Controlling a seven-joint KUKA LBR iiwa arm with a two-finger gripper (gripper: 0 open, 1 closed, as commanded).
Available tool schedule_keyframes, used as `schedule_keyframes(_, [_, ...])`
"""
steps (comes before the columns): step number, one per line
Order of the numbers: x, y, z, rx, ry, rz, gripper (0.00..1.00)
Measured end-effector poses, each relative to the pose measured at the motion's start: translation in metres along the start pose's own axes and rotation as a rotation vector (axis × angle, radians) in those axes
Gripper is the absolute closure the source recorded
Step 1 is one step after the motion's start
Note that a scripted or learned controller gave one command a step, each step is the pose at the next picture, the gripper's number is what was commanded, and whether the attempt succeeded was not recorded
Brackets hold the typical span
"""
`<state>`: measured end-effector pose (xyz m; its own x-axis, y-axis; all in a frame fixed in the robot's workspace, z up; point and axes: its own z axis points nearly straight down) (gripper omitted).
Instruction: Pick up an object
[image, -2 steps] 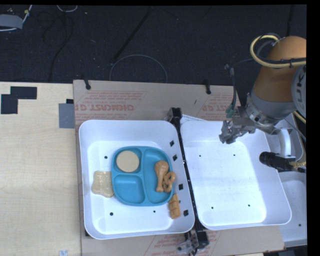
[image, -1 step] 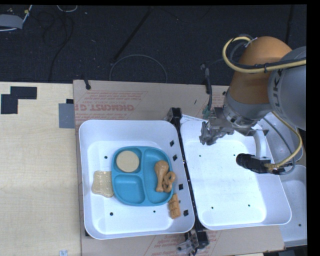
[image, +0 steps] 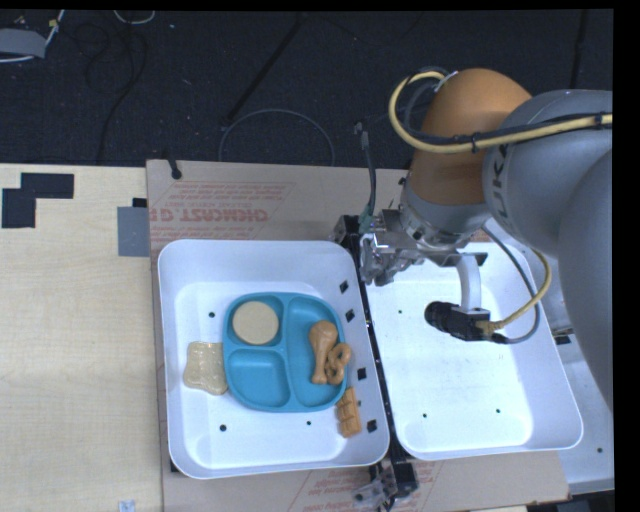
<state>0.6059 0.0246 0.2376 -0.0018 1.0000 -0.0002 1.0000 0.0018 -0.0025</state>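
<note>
Four food pieces (image: 325, 350) around blue tray (image: 262, 380)

Two shallow white bins sit side by side on a cardboard sheet (image: 250, 205) with red print. The sheet lies on a pale wooden table (image: 70, 350), black cables (image: 270, 120) trailing across dark floor behind.

A blue tray (image: 262, 380) sits in a white bin (image: 190, 285).

This is a robotics lab, not a home: a grey industrial arm (image: 540, 170) with exposed yellow hoses reaches over a plywood worktop (image: 70, 340) carrying two white bins (image: 190, 270) set on flattened cardboard (image: 250, 205). Loose black cables (image: 270, 125) trail across dark carpet (image: 200, 80) behind, and black tape marks (image: 35, 195) sit on the worktop.
</note>
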Motion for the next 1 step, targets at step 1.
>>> schedule_keyframes(1, [0.0503, 0.0063, -0.0069, 0.000, 0.001, -0.001, 1.00])
